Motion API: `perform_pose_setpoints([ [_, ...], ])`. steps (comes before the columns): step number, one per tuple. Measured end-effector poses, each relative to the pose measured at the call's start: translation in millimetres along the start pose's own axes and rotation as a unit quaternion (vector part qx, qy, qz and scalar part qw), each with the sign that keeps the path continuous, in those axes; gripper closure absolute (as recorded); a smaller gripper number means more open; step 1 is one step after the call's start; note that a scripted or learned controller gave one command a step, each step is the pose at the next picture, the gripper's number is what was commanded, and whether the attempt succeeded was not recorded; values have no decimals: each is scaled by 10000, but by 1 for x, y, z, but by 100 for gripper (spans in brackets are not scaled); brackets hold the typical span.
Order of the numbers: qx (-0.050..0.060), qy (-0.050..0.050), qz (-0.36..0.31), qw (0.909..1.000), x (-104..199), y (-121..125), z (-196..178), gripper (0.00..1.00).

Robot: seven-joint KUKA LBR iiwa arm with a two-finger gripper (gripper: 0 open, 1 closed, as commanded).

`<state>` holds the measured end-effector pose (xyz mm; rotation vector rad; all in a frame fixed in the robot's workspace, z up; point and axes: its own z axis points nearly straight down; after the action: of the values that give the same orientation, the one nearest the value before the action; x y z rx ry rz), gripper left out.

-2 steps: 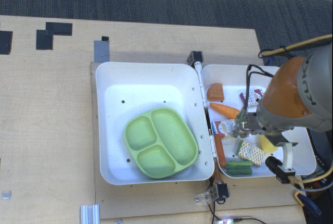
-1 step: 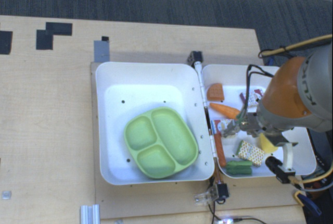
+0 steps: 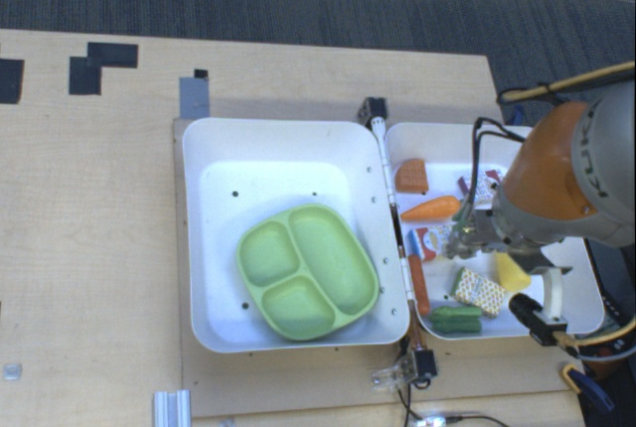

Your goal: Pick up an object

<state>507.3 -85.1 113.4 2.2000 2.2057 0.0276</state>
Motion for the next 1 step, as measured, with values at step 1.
perform_pose_setpoints([
  [1,1,0,1,10000,0,0,0,0],
])
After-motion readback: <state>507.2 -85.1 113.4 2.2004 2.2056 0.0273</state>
